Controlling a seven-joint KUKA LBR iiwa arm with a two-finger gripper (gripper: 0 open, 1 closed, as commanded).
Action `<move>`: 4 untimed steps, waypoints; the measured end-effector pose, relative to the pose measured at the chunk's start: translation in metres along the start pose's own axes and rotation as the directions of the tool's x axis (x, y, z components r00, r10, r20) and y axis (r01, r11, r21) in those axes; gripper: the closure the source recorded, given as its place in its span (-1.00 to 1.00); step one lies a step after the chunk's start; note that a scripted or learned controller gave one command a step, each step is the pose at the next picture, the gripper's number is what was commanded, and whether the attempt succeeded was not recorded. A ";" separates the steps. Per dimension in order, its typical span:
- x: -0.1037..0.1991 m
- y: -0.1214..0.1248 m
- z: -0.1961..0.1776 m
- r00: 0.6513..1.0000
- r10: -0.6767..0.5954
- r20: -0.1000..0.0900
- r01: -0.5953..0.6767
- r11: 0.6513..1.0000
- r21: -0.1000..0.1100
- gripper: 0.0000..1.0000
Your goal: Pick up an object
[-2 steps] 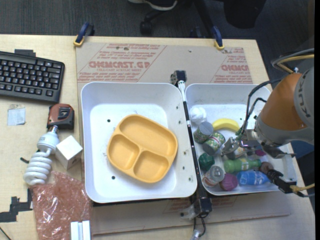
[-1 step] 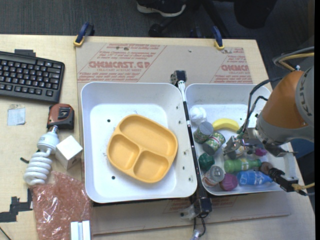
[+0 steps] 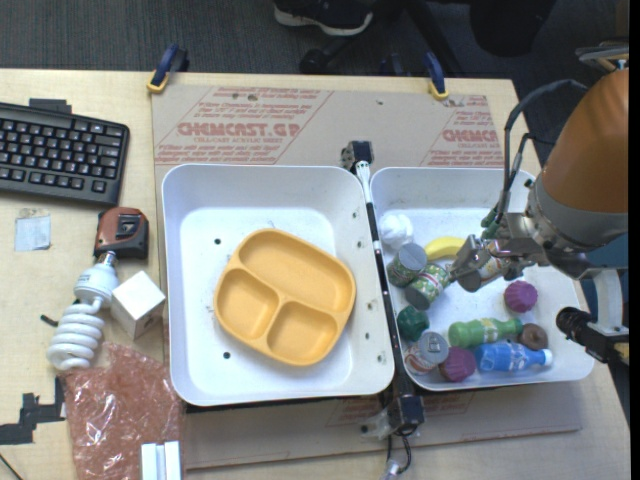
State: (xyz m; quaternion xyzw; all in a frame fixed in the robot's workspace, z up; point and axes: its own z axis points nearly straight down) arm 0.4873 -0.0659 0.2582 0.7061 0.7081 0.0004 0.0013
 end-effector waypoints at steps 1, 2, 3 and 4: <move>0.057 -0.009 0.031 1.000 0.001 -0.001 -0.001 1.000 0.002 1.00; 0.036 0.044 -0.004 1.000 0.000 0.000 0.000 1.000 0.002 1.00; 0.079 0.008 -0.031 1.000 0.000 0.000 0.000 1.000 0.003 1.00; 0.068 -0.009 -0.024 1.000 0.003 0.000 -0.003 1.000 0.003 1.00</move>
